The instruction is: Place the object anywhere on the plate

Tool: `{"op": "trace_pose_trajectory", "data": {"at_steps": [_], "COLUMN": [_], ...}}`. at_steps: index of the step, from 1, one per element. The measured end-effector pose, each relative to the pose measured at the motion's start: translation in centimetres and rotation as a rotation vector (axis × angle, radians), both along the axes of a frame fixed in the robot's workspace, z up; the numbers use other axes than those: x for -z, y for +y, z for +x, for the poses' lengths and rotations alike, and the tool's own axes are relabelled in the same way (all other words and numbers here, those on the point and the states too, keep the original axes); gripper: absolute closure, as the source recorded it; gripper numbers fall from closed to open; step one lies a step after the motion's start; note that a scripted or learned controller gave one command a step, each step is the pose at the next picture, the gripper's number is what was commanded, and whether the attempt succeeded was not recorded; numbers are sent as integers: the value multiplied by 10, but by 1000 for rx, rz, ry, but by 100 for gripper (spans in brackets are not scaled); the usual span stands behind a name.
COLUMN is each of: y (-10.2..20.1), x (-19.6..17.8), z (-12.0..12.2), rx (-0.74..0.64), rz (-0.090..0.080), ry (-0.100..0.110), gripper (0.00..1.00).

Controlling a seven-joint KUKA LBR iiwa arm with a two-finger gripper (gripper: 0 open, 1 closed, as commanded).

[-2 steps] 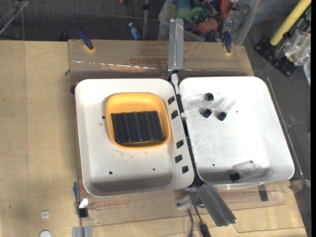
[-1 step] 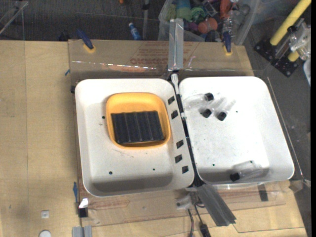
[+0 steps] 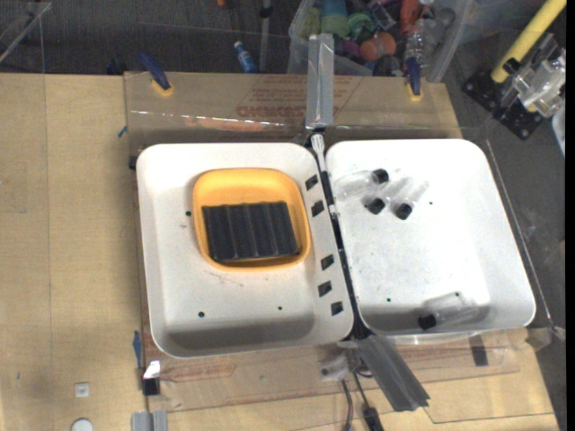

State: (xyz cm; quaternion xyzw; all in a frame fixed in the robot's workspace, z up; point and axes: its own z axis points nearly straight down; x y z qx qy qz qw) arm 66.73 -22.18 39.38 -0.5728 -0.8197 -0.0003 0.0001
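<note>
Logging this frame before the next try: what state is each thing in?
Plate: in the left bin, upright, bearing the dark ridged block.
Dark ridged block: lying flat on the plate.
Clear vials with black caps: lying loose in the right bin.

The wooden surface [image 3: 63, 241] carries two shallow white bins touching side by side, the left bin [image 3: 171, 312] and the right bin [image 3: 485, 268].

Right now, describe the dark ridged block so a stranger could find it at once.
Find the left white bin. An orange plate sits in it, and the dark ridged block lies flat on that plate. It is the sole large dark rectangle; the right bin's pieces are small and clear with black caps.
</note>
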Motion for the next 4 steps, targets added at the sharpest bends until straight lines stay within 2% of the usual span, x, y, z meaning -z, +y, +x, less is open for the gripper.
{"op": "trace_pose_trajectory", "data": {"at_steps": [1,4], "y": [0,1], "x": [-43,-43], "z": [1,-8], "rx": [-328,-614], "rz": [-3,-2], "ry": [-7,-3], "gripper": [100,100]}}
